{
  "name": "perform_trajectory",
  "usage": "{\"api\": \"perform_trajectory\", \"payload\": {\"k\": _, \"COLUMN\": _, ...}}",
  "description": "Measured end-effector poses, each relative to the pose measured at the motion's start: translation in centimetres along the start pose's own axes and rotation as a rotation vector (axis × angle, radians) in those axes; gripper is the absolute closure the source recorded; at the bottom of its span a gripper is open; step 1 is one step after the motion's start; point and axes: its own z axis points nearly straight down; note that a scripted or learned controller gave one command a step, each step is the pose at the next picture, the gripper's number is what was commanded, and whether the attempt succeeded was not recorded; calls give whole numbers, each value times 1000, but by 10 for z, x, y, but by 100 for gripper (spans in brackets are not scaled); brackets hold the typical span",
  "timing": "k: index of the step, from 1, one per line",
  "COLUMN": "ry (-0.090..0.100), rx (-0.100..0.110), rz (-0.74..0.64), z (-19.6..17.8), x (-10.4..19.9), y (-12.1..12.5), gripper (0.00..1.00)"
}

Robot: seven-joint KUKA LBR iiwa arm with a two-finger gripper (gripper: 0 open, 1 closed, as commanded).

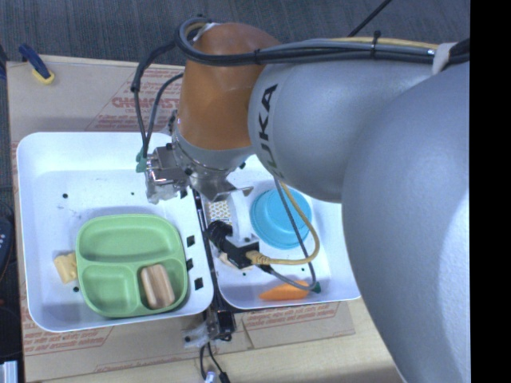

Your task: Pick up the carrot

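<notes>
- The grey arm [375,174] comes in from the right side of the frame and covers most of the right half. Its orange band [215,86] is at the upper centre.
- A brown cardboard sheet [96,94] lies on the worktop under both bins.
- The left bin [48,182] is white and shallow and takes the left half of the frame.
- The right bin [239,292] is just beside it, and the arm hides a large part of it.
- A green divided plate [128,246] lies in the lower part of the left bin.
- A blue bowl [275,218] stands in the right bin, near the centre of the frame.
- The end effector [165,180] hangs under the orange band, above the upper right part of the left bin, close to the wall between the bins. I cannot tell if it is wide or narrow, and nothing is seen held in it.
- A brown bread roll [156,286], or something like it, lies in the lower right compartment of the plate.
- The carrot [283,294] lies flat in the right bin along its lower edge, below the bowl and well apart from the end effector.
- A small yellowish piece [65,267] lies in the left bin, touching the left side of the plate.
</notes>
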Motion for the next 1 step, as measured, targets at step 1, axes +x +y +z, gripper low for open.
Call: {"api": "perform_trajectory", "payload": {"k": 1, "ry": 0, "rx": 14, "rz": 392, "z": 41, "x": 66, "y": -42, "gripper": 100}}
